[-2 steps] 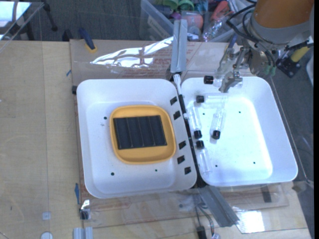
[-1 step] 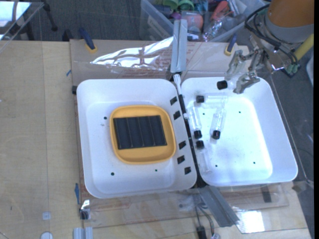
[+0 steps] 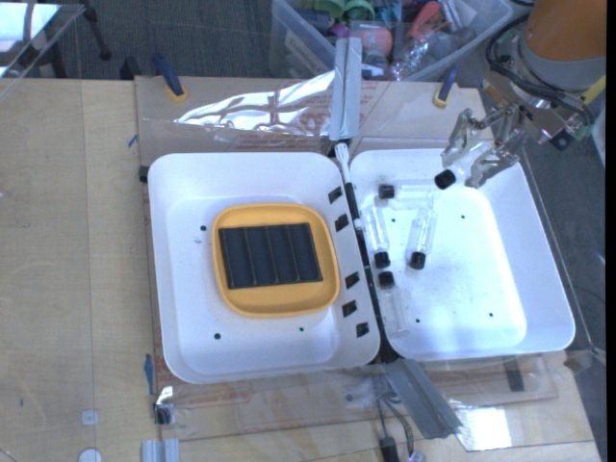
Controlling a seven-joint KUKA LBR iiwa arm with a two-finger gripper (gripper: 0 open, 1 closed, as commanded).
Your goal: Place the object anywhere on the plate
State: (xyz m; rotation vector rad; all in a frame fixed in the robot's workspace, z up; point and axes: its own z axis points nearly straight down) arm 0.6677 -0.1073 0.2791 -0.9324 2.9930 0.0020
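A yellow plate (image 3: 276,301) with a dark ridged insert lies in the middle of the left bin (image 3: 183,258). Several clear tubes with black caps (image 3: 420,237) lie in the left half of the right bin (image 3: 510,287). My gripper (image 3: 474,162) hangs over the far part of the right bin, up near its back rim. It is shut on another clear tube, whose black cap (image 3: 445,178) pokes out to the lower left of the fingers. The plate sits well to the left of the gripper, across the divider between the bins.
A metal rail (image 3: 346,85) runs back from the divider, with crinkled foil (image 3: 260,114) to its left. A clear tub of colourful toys (image 3: 385,8) stands behind the bins. Black clips (image 3: 348,279) line the divider.
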